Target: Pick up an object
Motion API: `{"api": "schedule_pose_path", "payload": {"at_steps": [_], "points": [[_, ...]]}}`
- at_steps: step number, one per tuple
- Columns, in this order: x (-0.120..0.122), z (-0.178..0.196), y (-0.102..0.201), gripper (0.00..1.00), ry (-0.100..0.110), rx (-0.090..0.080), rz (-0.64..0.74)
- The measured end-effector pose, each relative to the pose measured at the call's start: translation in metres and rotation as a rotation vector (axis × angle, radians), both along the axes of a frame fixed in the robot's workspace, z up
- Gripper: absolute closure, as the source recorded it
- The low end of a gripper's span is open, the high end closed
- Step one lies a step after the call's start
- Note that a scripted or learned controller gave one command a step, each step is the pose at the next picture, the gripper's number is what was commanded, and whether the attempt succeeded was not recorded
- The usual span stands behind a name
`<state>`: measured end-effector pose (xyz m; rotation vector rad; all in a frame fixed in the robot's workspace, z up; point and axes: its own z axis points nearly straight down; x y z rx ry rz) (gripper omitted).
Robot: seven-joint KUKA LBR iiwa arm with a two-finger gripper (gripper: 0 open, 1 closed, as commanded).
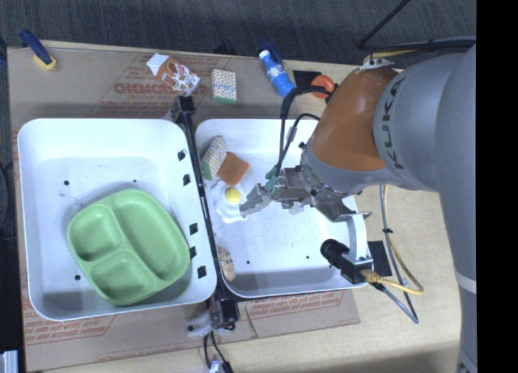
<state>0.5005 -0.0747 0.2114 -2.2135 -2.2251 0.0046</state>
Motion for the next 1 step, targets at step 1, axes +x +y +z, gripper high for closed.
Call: {"api": "schedule_pose_path", "payload": {"at_steps": [1], "points": [[0.0,0.0,0.0,0.0,0.0,0.0,0.0]]}}
